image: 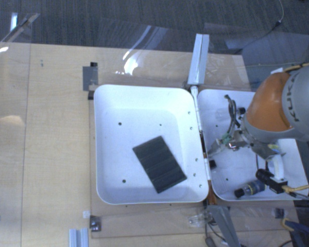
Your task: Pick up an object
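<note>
The gripper (232, 143) is hung low over the right bin (216, 107), probably for a grasp; its jaw state cannot be told. The dark slab (159, 163) is left lying in the left bin (144, 94).

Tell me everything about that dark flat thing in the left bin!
The dark flat thing is a charcoal-grey rectangle with faint ridges running across it, maybe rubber or foam. It lies flat on the floor of the left bin, turned at a slant, toward the bin's near right corner. It touches just the bin's floor.
</note>
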